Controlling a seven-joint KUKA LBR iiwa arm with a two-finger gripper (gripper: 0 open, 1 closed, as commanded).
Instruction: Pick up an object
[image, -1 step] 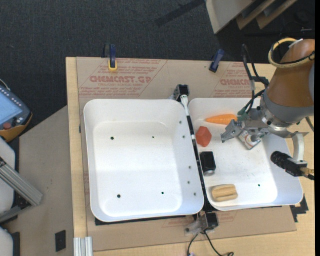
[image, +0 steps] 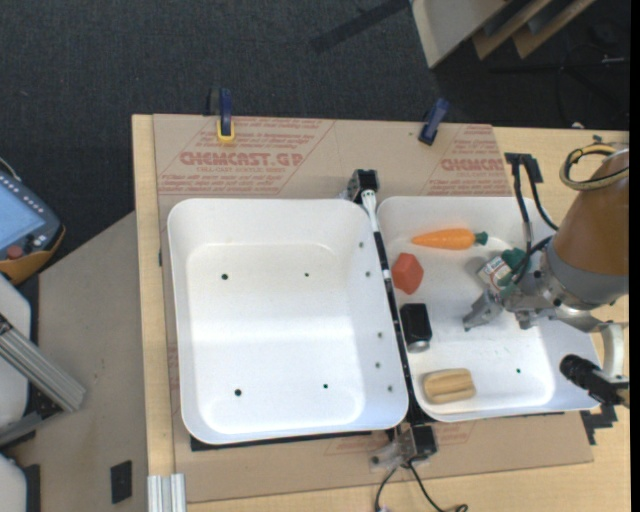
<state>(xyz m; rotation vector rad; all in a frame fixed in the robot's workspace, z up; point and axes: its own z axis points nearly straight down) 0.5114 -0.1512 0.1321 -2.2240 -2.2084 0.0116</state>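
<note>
**A:** Where is the claw (image: 486, 302)?

**B:** Low over the right bin (image: 530, 392), toward its right half. The arm (image: 592, 240) comes in from the view's right, its orange band just behind the claw.

**A:** Apart or together?

**B:** I cannot tell; the tip is too small and cluttered. Nothing is visibly clamped in it.

**A:** What could it pick?

**B:** Four things, all in the same bin as the claw. The carrot (image: 443, 239) lies up-left of the claw, near it, lengthwise across the bin with its green end toward the claw. The red lump (image: 406, 272) is left of the claw and slightly above, farther off than the carrot, close to the wall between the bins.

**A:** And below?

**B:** The black block (image: 415, 326) sits left of the claw and a bit lower, against that same wall. The tan loaf (image: 447, 385) lies below-left of the claw, near the bin's front edge.

**A:** Does the claw touch any of them?

**B:** No, it stands apart from all four; the carrot's green end is the nearest.

**A:** What lies beyond?

**B:** The left bin (image: 200, 400) is well to the claw's left, past the red lump and block. Both bins rest on the bench (image: 300, 150), with two blue clamps (image: 224, 105) on its far edge, up-left of the claw.
</note>
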